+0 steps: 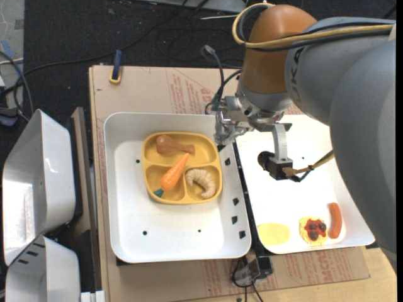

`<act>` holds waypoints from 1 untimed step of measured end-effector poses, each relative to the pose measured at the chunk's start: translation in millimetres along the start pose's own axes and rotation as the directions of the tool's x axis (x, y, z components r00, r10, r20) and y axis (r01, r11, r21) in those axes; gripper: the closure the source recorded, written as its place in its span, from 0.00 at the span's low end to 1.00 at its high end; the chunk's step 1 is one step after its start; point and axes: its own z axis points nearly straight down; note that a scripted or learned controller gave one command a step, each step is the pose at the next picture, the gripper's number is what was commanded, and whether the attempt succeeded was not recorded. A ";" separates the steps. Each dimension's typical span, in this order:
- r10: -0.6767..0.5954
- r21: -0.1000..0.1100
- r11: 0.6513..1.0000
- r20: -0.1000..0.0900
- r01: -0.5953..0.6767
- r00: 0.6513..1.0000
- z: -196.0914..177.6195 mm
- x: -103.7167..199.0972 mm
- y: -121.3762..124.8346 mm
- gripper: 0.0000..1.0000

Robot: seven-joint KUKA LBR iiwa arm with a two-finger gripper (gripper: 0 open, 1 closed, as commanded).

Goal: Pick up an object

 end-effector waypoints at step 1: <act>0.004 0.002 1.000 0.000 -0.004 1.000 -0.1 -2.5 -0.7 0.00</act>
